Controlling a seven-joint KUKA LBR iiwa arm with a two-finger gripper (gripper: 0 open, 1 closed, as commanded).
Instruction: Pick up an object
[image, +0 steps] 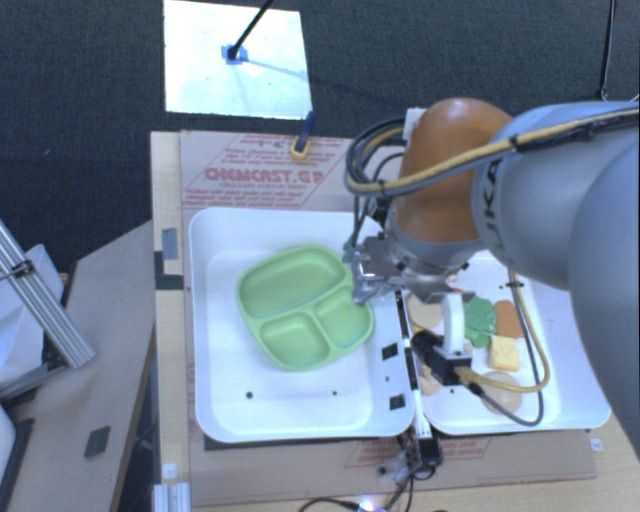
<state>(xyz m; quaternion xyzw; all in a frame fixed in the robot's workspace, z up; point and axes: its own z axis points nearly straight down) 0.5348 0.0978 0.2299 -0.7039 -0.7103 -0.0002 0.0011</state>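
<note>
A light green divided tray (302, 306) lies in the left white bin (230, 390). My gripper (362, 277) hangs at the tray's right rim, under the grey arm and its orange band (445, 170). In the right bin (570, 405) lie small play-food pieces: a green leafy one (481, 318), an orange-brown one (509, 320), a yellow block (504, 353) and a pale round one (500, 392). The arm covers much of that bin.
A black-and-white divider (405, 365) runs between the two bins. The bins rest on a cardboard sheet (262, 172) with red print. A shiny square plate (236, 60) lies behind it, and a metal rail (40, 305) slants at the far left.
</note>
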